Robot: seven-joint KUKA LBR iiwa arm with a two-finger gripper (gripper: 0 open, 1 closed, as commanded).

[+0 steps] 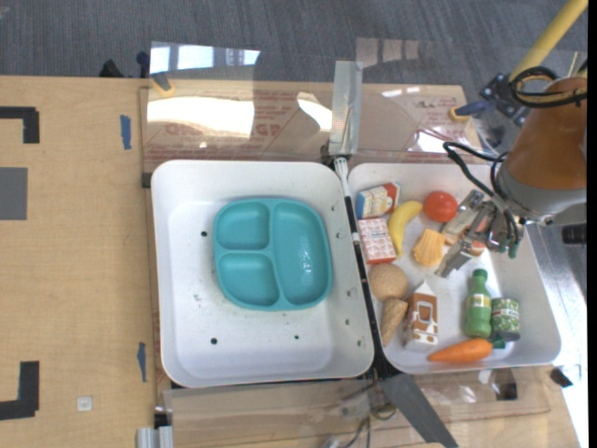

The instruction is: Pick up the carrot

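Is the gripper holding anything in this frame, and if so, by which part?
Nothing. The gripper hangs over the right bin near the cheese; the carrot lies untouched at the bin's near edge.

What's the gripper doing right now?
Gripper: in the right bin over the toy food, nothing visibly held. Carrot lies apart at the front.

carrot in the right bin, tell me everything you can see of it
The carrot is a small orange toy, smooth and plastic-looking, with a rounded thick end and a tapering tip. It lies flat on the floor of the right bin, near the front edge, its length running nearly left to right with the narrow tip toward the left. A green bottle and a green can stand just behind it; whether they touch it is unclear. The gripper is farther back, apart from it.
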